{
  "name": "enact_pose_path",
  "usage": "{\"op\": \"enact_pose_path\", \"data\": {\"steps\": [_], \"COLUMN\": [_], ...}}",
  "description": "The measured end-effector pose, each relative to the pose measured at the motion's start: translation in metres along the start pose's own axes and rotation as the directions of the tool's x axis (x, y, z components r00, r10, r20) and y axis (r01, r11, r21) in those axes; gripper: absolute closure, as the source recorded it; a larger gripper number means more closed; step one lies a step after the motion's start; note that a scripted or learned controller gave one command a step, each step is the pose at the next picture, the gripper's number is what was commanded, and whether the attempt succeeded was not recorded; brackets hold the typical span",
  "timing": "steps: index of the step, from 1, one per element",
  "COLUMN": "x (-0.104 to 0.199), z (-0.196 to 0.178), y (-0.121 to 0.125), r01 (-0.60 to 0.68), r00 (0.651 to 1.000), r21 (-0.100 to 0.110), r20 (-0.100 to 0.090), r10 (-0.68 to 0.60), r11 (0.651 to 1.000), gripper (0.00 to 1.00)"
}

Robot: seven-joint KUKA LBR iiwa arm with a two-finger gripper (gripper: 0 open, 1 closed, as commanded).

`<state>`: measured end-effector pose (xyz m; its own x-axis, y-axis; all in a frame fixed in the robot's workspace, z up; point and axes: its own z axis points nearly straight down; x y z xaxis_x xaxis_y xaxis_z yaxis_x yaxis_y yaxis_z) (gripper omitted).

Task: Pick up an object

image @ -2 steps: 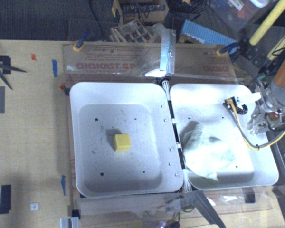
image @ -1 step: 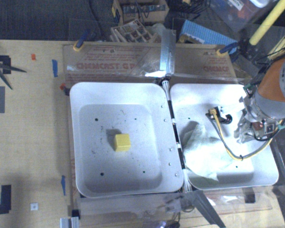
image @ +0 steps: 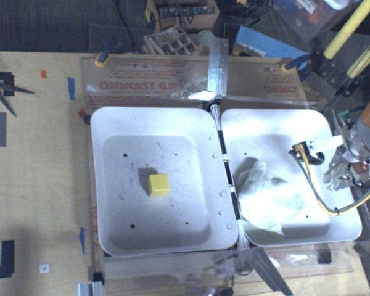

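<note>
A small yellow block lies in the middle of the left bin. A crumpled whitish cloth lies in the right bin, against the divider and the bin's front. My gripper hangs over the right bin's right edge, to the right of the cloth and apart from it. Nothing shows in its grasp. The arm's wrist runs off the view's right side.
A yellow cable loops from a small black and yellow fitting over the right bin's floor to the gripper. The raised divider separates the two bins. Clear panels and clutter stand behind the bins.
</note>
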<state>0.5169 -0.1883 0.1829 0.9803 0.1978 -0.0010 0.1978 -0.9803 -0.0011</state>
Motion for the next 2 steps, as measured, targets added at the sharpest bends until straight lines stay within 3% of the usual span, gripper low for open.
{"op": "enact_pose_path", "data": {"steps": [1, 2], "x": [-0.003, -0.038], "z": [-0.038, -0.150], "y": [-0.012, 0.000], "r01": [0.069, 0.562], "r00": [0.998, 0.827], "r21": [-0.001, -0.004], "r20": [-0.001, 0.000], "r10": [-0.069, -0.562], "r11": [0.998, 0.827], "gripper": [1.00, 1.00]}}
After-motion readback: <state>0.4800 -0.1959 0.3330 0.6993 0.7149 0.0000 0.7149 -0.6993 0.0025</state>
